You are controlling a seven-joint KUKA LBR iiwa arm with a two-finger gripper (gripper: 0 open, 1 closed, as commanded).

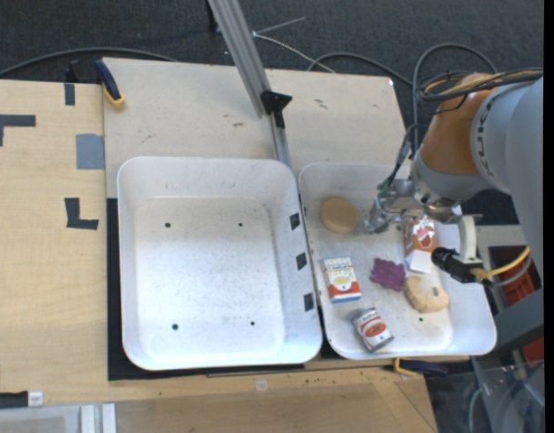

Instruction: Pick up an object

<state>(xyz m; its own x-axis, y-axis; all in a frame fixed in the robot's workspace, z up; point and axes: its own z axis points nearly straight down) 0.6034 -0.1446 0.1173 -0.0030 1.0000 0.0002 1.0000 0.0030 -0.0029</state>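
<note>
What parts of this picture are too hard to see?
- Gripper, camera view: too small and dark to tell whether it is open or shut.
- Carton: the arm covers its top.
- Box and can: label print too small to read.
- Arm: cut off by the right edge.

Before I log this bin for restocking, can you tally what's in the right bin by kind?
Round tan bun-like items: 2
Small printed cartons: 2
Red-and-white can lying on its side: 1
Purple crumpled piece: 1
Total: 6
</note>
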